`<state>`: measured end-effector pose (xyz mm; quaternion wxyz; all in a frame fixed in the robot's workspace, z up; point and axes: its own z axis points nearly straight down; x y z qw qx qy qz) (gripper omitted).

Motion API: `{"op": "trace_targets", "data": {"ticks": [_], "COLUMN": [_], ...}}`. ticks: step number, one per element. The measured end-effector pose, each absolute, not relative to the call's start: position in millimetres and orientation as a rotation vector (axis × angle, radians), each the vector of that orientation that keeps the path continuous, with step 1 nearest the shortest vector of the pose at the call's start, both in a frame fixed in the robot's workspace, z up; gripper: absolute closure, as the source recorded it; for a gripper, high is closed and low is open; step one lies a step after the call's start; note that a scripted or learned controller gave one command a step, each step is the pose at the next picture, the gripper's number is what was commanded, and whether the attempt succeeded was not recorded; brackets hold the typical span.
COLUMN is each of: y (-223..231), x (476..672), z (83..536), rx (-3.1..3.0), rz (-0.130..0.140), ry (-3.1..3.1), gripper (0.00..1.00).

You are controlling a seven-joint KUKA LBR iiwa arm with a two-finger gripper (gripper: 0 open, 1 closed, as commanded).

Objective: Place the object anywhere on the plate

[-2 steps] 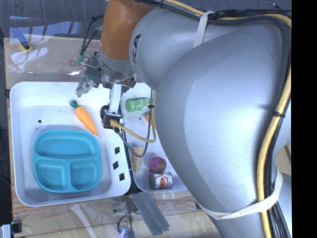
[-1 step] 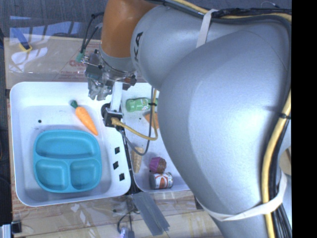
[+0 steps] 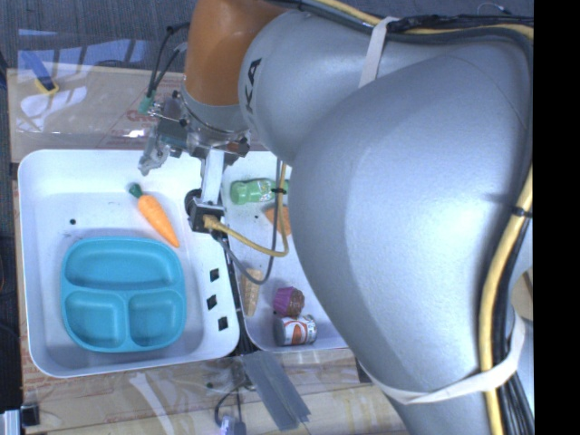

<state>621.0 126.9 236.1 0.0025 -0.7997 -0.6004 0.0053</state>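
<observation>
An orange carrot (image 3: 157,218) with a green top lies in the left bin (image 3: 36,243), just beyond the far right corner of the plate. The blue three-compartment plate (image 3: 122,293) sits in the near part of that bin with nothing on it. My gripper (image 3: 150,159) hangs over the far edge of the left bin, a little above and behind the carrot's green end. Nothing is visibly held in it. The large grey arm covers much of the right side.
The right bin (image 3: 272,338) holds a green object (image 3: 251,190), a purple item (image 3: 288,299), a small can (image 3: 295,331) and a cone-shaped piece (image 3: 251,290). A yellow cable (image 3: 258,247) loops over the divider between the bins.
</observation>
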Motion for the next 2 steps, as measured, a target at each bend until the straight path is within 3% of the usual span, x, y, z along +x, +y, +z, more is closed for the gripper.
{"op": "trace_targets", "data": {"ticks": [1, 2], "y": [128.3, 134.3], "x": [620.9, 572.0], "z": [245.4, 196.7], "rx": [-2.499, -2.178], "rz": [0.020, 0.008], "ry": [-1.895, -2.259], "gripper": [1.00, 1.00]}}
